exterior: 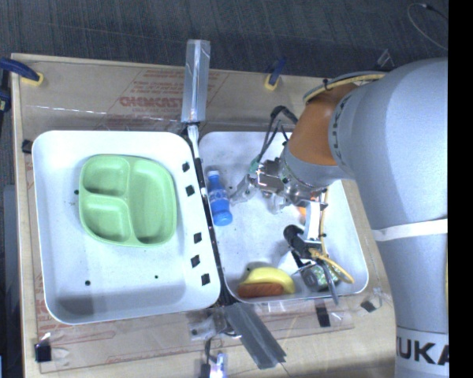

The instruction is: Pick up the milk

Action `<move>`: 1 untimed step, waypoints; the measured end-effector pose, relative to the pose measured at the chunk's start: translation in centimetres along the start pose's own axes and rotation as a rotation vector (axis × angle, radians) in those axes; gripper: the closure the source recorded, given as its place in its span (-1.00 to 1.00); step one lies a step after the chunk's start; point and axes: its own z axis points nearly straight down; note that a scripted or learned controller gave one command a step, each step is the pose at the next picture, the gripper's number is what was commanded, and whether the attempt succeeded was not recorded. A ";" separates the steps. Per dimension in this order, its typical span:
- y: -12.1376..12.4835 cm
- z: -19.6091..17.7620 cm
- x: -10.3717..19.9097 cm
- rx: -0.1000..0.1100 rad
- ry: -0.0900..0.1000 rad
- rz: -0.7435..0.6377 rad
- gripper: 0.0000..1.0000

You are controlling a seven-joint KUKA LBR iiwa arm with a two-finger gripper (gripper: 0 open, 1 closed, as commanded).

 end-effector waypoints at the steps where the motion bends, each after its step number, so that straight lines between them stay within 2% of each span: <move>1: 0.2 -0.1 -4.0 -0.004 0.000 0.221 -1.00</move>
